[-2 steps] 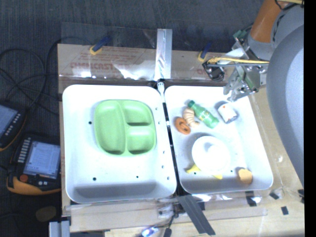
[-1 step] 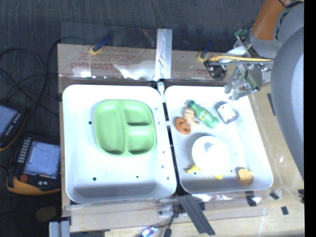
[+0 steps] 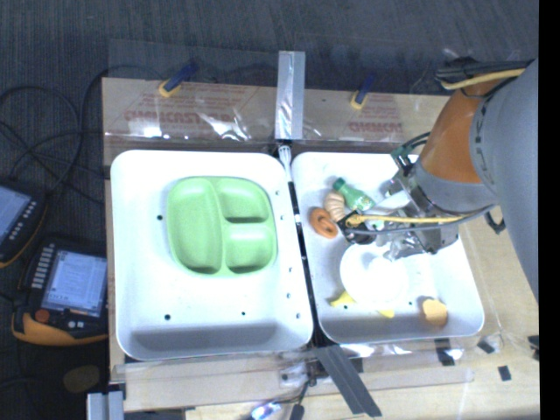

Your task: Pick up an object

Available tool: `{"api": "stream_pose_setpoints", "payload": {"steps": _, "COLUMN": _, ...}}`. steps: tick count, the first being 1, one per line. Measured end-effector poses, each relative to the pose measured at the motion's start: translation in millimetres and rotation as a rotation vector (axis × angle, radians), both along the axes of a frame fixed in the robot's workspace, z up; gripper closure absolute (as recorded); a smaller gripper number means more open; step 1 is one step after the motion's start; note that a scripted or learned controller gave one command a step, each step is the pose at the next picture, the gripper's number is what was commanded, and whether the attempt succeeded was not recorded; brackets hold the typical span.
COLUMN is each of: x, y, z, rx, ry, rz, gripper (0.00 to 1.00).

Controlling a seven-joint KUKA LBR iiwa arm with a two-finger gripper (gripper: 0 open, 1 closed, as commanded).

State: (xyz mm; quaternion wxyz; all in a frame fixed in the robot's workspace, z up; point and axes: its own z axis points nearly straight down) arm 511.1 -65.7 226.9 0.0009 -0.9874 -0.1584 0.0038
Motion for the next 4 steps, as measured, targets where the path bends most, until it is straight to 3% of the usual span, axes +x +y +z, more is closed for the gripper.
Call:
{"api": "stream_pose_setpoints", "payload": {"steps": 1, "x": 20.3, "y": 58.8, "z": -9.8, "rx": -0.001, "ry": -0.001, "rz": -0.110, "gripper": 1.00}}
{"api": "stream_pose_setpoints", "payload": {"steps": 2, "x": 49.3, "y": 50.5, "z": 57.7, "rx": -0.001, "ry": -0.003, "rz": -0.111, "gripper": 1.00}}
{"api": "stream_pose_setpoints", "payload": {"steps": 3, "x": 92.5, "y": 50.7, "z": 30.0, "rx": -0.002, "ry": -0.002, "rz": -0.108, "gripper": 1.00}}
{"api": "stream_pose_setpoints", "payload": {"steps": 4, "x": 89.9, "y": 4.8, "z": 122.4, "rx": -0.004, "ry": -0.004, "rz": -0.012, "gripper": 1.00}}
